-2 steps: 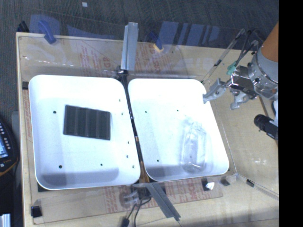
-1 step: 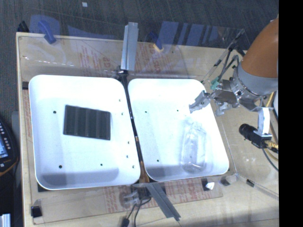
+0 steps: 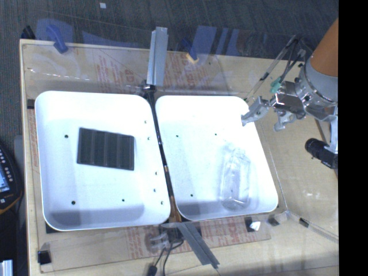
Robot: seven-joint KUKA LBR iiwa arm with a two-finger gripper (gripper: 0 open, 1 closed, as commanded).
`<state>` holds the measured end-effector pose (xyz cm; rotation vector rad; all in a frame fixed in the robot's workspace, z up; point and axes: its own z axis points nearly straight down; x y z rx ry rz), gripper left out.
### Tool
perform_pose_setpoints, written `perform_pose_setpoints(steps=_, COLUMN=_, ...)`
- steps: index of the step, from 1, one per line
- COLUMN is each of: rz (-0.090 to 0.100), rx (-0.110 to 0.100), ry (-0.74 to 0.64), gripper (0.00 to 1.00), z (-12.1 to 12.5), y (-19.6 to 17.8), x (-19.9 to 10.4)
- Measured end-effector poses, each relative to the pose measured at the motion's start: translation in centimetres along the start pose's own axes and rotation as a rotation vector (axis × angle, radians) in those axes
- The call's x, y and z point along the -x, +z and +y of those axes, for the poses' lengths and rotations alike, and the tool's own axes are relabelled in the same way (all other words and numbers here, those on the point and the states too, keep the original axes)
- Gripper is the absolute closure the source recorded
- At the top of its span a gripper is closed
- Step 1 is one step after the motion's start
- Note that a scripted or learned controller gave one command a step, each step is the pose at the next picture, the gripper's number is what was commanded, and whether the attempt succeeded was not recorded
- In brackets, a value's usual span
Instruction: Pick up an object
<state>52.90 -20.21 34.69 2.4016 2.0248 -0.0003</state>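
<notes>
Gripper point(image 3: 265, 109) and grey wrist hang just past the upper right rim of the right bin point(image 3: 198, 105), at the end of an arm point(image 3: 325, 56) with an orange band. Whether anything sits in its grasp cannot be told; nothing is seen there.

Inside the right bin, toward its lower right corner, lies a clear plastic bottle point(image 3: 234, 178), glassy and faint against the smooth white floor, its length running up and down the bin. Left of the right bin, touching it along a dark seam, sits the left bin point(image 3: 49, 105), with rounded corners. On its floor lies a flat dark grey rectangular pad point(image 3: 106, 149) with lengthwise ribs.

Both bins rest on a pale wooden bench point(image 3: 299, 183) printed with faded red lettering. Beyond the bench is dark carpet point(image 3: 172, 4).
</notes>
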Motion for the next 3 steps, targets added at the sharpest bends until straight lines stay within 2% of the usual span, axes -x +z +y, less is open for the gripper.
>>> perform_pose_setpoints(steps=1, rz=0.0, rx=-0.004, ry=0.023, gripper=0.0, z=1.1, y=3.5, x=-0.4)
perform_pose_setpoints(steps=2, rz=0.0, rx=-0.001, ry=-0.028, gripper=0.0, z=1.0, y=0.6, x=-0.1)
perform_pose_setpoints(steps=3, rz=-0.001, rx=0.004, ry=0.224, gripper=0.0, z=-5.0, y=-4.6, x=0.7)
